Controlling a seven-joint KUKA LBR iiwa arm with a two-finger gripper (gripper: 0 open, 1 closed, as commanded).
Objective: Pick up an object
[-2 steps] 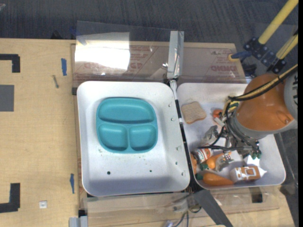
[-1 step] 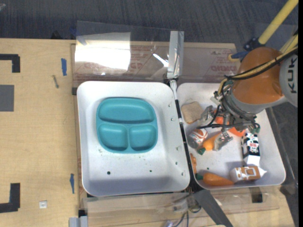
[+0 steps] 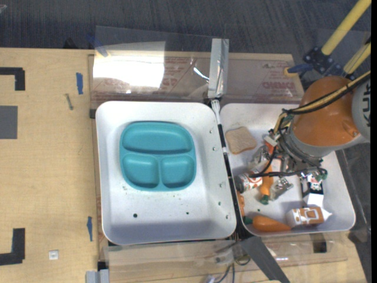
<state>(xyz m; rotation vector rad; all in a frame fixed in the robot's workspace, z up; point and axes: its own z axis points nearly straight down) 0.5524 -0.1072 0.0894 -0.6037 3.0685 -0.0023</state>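
Down in the right bin (image 3: 344, 202), the fingers (image 3: 272, 183) hang over clutter; their state is unclear

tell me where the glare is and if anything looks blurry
Camera view: strong glare on the clear sheet behind the left bin; the teal tray is evenly lit and sharp; the small items under the gripper in the right bin look soft and hard to make out.
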